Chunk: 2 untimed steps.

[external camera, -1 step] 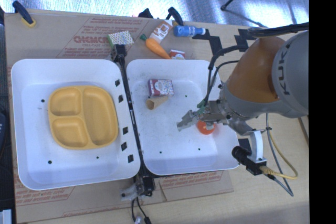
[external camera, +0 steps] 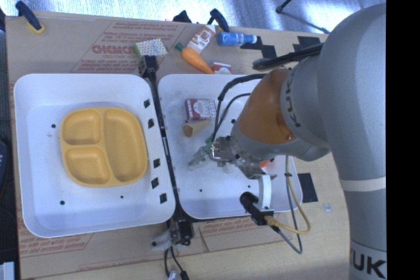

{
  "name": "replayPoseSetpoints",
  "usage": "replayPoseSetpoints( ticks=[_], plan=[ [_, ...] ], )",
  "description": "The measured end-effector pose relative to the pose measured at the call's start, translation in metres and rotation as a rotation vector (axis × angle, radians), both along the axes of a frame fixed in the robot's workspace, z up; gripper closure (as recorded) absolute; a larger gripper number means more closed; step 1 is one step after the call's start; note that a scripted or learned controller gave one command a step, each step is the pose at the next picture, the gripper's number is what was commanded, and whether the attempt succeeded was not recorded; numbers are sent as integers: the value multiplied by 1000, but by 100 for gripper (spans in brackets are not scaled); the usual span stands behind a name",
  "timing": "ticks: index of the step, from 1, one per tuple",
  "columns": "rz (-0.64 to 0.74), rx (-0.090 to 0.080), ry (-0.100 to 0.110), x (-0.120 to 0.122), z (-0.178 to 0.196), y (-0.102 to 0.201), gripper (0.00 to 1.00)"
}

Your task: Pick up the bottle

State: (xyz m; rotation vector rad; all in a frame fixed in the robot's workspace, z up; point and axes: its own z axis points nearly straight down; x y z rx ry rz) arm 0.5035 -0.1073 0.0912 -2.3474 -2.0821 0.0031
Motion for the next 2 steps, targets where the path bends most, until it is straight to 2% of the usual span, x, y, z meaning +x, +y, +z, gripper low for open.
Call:
replayPoseSetpoints(
  ticks=[1,2],
  plan=[
    [4,0,3,0,10,0,100],
    [-185,-1,1,-28,100,26,100]
  ],
)
